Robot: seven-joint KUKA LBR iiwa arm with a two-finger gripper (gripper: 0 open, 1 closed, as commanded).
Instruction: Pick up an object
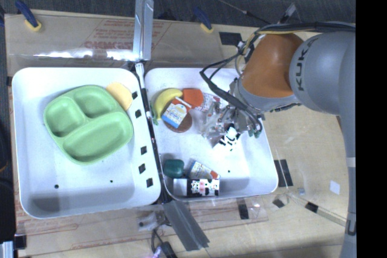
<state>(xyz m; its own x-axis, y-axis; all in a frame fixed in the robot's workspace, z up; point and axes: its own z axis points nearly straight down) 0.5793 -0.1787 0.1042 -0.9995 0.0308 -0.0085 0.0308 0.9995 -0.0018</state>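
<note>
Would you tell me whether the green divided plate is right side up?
Right side up: the green divided plate shows its three compartments facing upward.

Grey KUKA arm [323, 72]; orange band [272, 66]; black cables [221, 69] looping beside it

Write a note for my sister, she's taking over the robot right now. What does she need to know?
Claw: down low in the right bin, over a black-and-white toy and some clear plastic stuff. I cannot tell if it is open or shut, or if it grips anything.

Things: right bin has a banana, an orange piece, a small carton, a dark green block and a black-and-white box by the near wall. Left bin has a green divided plate and a yellow piece.

Done: nothing lifted that I can see.

Left: grab one thing and lift it.
</note>
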